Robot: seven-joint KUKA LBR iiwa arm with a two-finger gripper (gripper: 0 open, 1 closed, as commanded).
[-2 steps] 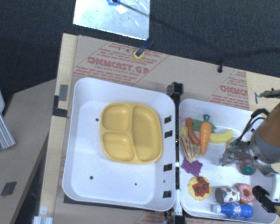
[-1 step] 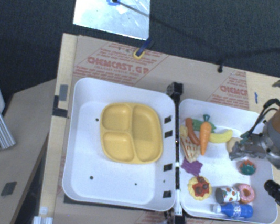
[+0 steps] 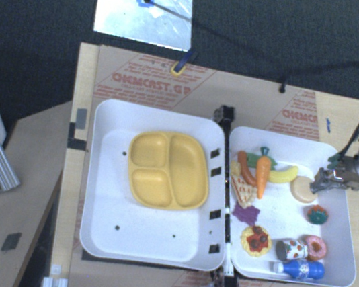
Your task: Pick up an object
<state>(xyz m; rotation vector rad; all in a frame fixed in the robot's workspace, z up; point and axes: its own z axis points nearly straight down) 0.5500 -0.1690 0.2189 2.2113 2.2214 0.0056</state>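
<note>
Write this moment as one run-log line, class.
arm: right bin edge | gripper: above round biscuit, holding nothing | yellow tray: left bin

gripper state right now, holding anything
Gripper: cannot be told whether open or closed; it sits above the right bin beside a beige round piece, with nothing seen held.

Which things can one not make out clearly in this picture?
- Hand: too small and blurred in the camera view to tell how its fingers stand.
- Arm: cut off by the right edge.
- Beige round piece: partly covered by the hand.
- Red-and-white toy: too small to identify.
</note>
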